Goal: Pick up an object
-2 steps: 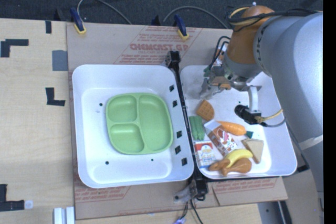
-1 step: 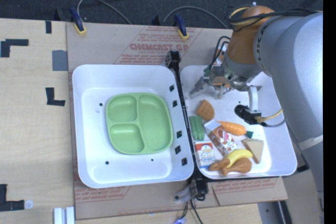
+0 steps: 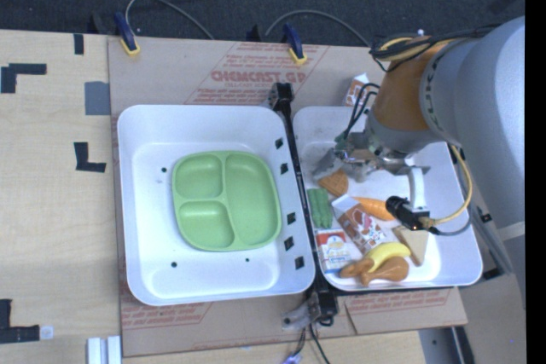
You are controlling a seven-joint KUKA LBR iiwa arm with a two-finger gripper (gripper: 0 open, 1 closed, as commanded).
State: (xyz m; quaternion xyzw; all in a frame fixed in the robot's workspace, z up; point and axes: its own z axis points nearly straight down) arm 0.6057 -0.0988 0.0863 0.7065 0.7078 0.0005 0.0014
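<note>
- Camera view, from where I stand: the claw [image 3: 341,162] is down inside the right bin [image 3: 465,264], at its upper-left part, with the grey arm [image 3: 478,98] bulking over it. I cannot tell whether it is apart or together; the wrist hides that.
- My reading is that the reach is in hand, not the lift: nothing shows clamped in it.
- Just below the claw, nearly touching, lies a small tan biscuit-like piece [image 3: 334,182]; it looks the likeliest pick. The next move would call for settling squarely over it and closing without pushing it against the bin's left wall.
- Further below the claw: a green stick [image 3: 319,207], a carrot [image 3: 373,206], a printed packet [image 3: 362,228], then a banana [image 3: 384,252], a brown drumstick shape [image 3: 382,270] and a pale wedge [image 3: 417,245], all crowded together.
- Well off to the claw's left, the left bin [image 3: 141,183] holds a green divided plate [image 3: 227,199], lying flat.
</note>
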